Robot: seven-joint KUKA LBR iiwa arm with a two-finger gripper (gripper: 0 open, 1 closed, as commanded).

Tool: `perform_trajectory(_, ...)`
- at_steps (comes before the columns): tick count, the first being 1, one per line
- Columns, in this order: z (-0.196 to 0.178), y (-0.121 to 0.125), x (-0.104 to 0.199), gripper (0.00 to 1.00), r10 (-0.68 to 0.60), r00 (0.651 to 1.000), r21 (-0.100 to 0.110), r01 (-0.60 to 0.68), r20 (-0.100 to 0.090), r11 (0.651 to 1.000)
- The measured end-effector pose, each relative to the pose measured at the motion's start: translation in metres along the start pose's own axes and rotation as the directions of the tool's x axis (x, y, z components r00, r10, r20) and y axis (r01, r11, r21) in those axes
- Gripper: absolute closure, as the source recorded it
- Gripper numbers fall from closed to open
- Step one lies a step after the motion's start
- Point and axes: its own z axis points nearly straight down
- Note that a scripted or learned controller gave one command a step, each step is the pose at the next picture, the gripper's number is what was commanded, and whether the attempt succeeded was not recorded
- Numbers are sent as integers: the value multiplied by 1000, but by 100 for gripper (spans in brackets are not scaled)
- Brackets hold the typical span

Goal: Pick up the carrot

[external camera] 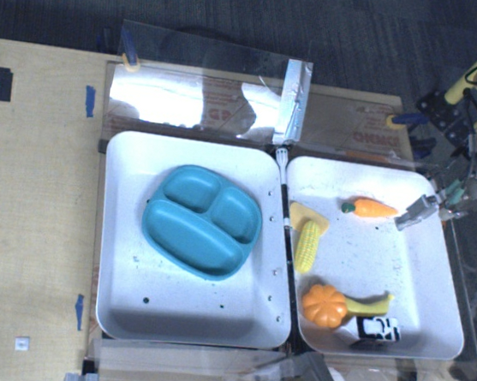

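An orange carrot [371,208] with a green stem end lies flat near the back of the right bin [422,277], pointing right. My gripper [414,213] comes in from the right edge, and a grey finger tip sits just right of the carrot's pointed end. Nothing is seen between the fingers. The wrist and cables are partly cut off at the right.
A corn cob [307,245] on a yellow wedge lies at the right bin's left side. An orange pumpkin [325,305], a yellow banana [369,304] and a black-and-white toy [376,328] sit at its front. The left bin [120,240] holds a blue divided plate [203,220].
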Motion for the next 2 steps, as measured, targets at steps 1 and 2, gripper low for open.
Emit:
perform_trajectory(1,36,68,-19,0,281,960,7,-281,-1,960)
perform_trajectory(2,150,90,-44,0,179,984,8,-179,-7,984)
